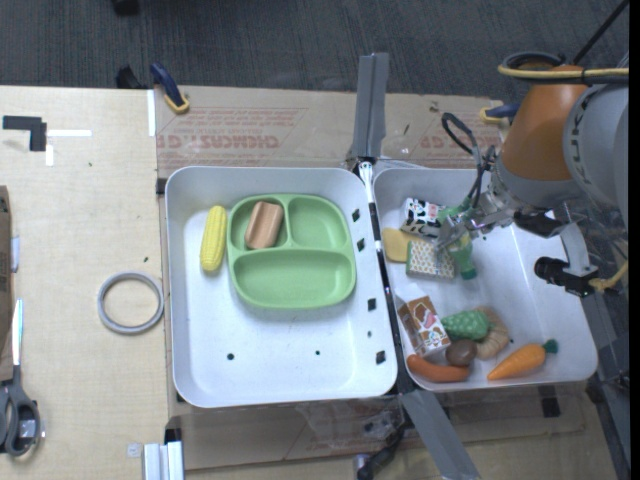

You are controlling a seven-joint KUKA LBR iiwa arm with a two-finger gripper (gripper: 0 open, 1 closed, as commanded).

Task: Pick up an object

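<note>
Where the hand hovers, right bin, toy food.

Look in the right bin: a checkered card lies flat near its left wall, with a black-and-white carton behind it. At the front edge you have a carrot, a sausage, a green vegetable and a small box tilted.

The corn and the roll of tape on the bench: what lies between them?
In the camera view, only the left wall of the left bin and bare wooden bench lie between the corn and the tape roll.
</note>
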